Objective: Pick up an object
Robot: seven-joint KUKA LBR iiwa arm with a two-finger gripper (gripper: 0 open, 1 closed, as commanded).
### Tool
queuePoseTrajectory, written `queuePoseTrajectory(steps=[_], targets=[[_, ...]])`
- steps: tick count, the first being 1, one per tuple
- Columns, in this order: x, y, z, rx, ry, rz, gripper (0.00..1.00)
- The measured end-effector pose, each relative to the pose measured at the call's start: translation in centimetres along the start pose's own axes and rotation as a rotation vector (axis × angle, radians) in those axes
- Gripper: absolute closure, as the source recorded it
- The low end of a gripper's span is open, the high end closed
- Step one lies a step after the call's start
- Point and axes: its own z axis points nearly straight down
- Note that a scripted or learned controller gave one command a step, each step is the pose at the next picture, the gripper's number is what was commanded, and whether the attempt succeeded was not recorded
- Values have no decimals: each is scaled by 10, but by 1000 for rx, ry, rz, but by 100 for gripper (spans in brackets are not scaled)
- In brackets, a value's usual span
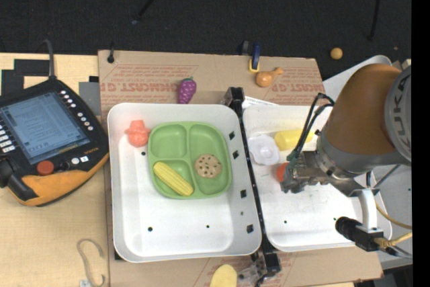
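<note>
Two bins on your worktop [54, 232]. End effector [293, 178] sits low in the right bin [302, 232], just beside a small red object [281, 172]; you can't tell how far open it is or if it grips anything. Red piece mostly hidden, axis unreadable. Yellow object [287, 139] and white cup [263, 150] lie near. Left bin [175, 225]: green tray [188, 138], corn [173, 178] lying diagonally, upper-left to lower-right.

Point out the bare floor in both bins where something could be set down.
Left bin: a wide bare strip between the green tray and the near wall. Right bin: bare floor near the front. Crowded around the gripper: yellow piece, white piece and red piece cluster there.
</note>
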Motion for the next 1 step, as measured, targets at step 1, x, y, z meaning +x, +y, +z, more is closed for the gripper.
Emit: queuePoseTrajectory(steps=[1], targets=[[-7,-10,-14,-2,0,-2,100]])
